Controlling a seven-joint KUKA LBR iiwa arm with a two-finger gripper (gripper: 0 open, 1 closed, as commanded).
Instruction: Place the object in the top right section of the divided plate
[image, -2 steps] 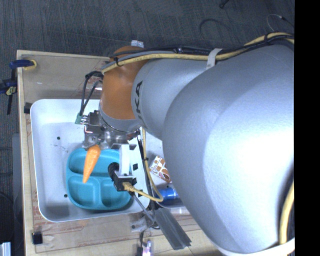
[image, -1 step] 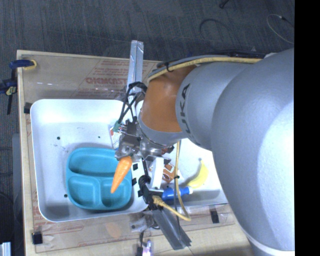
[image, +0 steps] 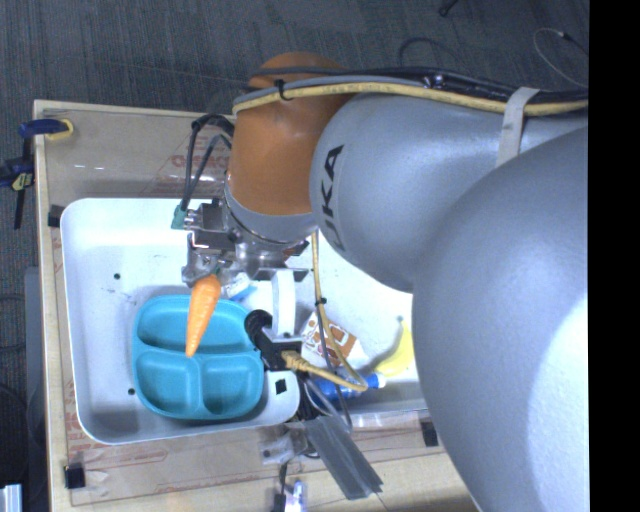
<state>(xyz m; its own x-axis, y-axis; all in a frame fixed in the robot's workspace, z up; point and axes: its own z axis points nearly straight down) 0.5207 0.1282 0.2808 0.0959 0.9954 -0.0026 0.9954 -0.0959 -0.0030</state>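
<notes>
Dark grey carpet surrounds the bench (image: 120, 135); a blue clamp (image: 42, 128) sits on its top-left corner.

Left bin (image: 90, 290): white and shallow, holding a blue divided plate (image: 232, 388) in its lower half. The plate has one long section on the upper side in frame and two smaller ones below it.

The arm (image: 480, 250) comes in from the right and covers most of the right bin (image: 362, 300). Its orange band (image: 275, 150) sits right above the wrist.

The gripper (image: 208, 272) hangs over the upper edge of the plate, fingers closed narrow on the thick end of a carrot (image: 202, 312). The carrot is off the plate surface and tilted, with its tip pointing down-left in frame. It overlaps the long upper section, and the tip lines up roughly with the divider between that section and the two small ones. Can't tell from this angle how high it is above the plate.

Visible in the uncovered part of the right bin:
- A printed carton (image: 332, 345) in white and orange, just beside the plate's right edge.
- A yellow object (image: 402, 352) next to it, partly under the arm, type unclear.
- A small blue-tipped item (image: 368, 381) below those two, too small to identify.
</notes>
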